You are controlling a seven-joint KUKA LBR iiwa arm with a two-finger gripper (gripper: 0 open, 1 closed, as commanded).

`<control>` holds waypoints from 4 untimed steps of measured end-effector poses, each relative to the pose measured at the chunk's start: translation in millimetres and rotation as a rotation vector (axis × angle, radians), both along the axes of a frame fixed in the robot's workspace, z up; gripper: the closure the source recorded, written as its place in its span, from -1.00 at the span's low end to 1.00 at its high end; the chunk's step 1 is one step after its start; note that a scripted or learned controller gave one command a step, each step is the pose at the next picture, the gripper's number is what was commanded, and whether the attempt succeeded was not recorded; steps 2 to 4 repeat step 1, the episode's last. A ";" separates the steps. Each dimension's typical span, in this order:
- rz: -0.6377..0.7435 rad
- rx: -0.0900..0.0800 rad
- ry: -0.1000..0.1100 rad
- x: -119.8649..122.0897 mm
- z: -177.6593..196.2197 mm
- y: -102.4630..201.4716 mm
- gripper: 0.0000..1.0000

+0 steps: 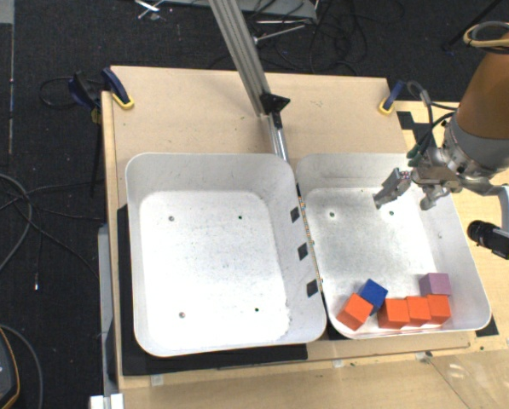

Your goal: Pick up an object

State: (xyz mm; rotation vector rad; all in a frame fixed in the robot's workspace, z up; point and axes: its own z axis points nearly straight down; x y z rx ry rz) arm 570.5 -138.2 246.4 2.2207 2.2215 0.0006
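Observation:
Several small blocks lie along the near edge of the right bin (459, 228): an orange block (355, 311), a blue block (373, 293) beside it, more orange blocks (412, 311) in a row, and a pale purple block (436, 284). My gripper (405, 192) hangs over the far right part of this bin, well above and behind the blocks. Its two fingers are spread apart with nothing between them.
The left bin (143, 186) sits beside the right one, their rims meeting at the middle. A metal pole (241, 45) slants down from the far side to the bins' junction. Clamps (118, 92) sit at the bench's far corners.

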 end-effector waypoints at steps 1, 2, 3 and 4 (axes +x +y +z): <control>-0.003 -0.001 -0.001 -15.7 -152.7 -49.3 -1.00; -0.003 -0.001 -0.001 -15.7 -152.7 -49.3 -1.00; -0.003 -0.001 -0.001 -15.7 -152.7 -49.3 -1.00; -0.003 -0.001 -0.001 -15.7 -152.7 -49.3 -1.00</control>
